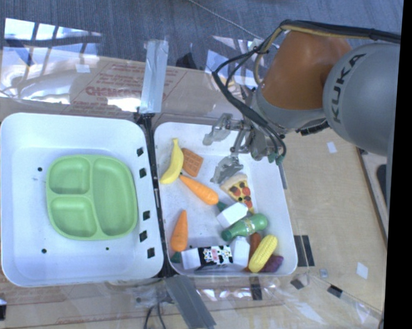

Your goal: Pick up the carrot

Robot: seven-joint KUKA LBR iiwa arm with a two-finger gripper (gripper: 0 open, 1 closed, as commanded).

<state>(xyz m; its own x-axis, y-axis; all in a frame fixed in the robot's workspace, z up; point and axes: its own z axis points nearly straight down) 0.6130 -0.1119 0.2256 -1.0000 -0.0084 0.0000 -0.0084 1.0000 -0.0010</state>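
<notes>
Two carrots in right bin [281,193]. Upper carrot [199,190] lying diagonal, thick end lower right, tip upper left, just beside banana [171,162]. Lower carrot [179,231] near upright, tip up. Both plain orange, tapered. Gripper [228,170] above pizza slice [237,189], holding nothing; open or closed: cannot tell.

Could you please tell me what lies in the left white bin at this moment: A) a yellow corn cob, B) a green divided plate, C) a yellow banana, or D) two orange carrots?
B: the light green plastic plate with three compartments sits in the left shallow white bin, while the yellow banana, both orange carrots and the yellow corn cob lie in the right white bin.
</notes>
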